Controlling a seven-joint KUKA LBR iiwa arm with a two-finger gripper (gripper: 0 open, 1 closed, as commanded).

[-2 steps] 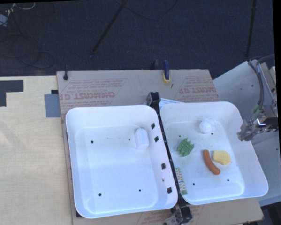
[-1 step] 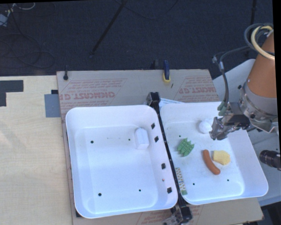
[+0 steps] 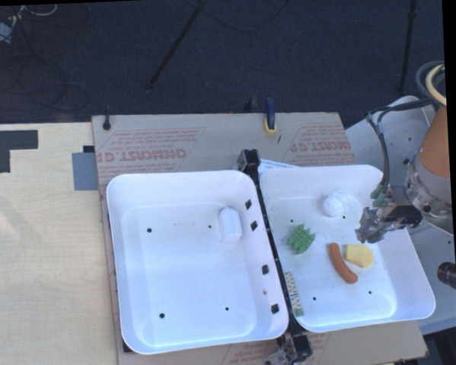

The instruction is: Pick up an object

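The right bin [image 3: 349, 313] holds a white ball [image 3: 334, 205], a green leafy toy [image 3: 300, 239], an orange-red sausage [image 3: 342, 263] and a yellow block [image 3: 361, 256]. A small white object [image 3: 230, 223] lies in the left bin [image 3: 144, 327], near its far right side. My gripper [image 3: 369, 231] hangs over the right bin's right side, just above the yellow block and right of the white ball. Nothing is visibly held in it.
Both bins rest on a brown cardboard sheet [image 3: 173, 146] with a black divider clip strip [image 3: 263, 245] between them. A blue and yellow clamp [image 3: 269, 116] sits at the cardboard's far edge. Cables and the arm's grey body [image 3: 430, 175] crowd the right side.
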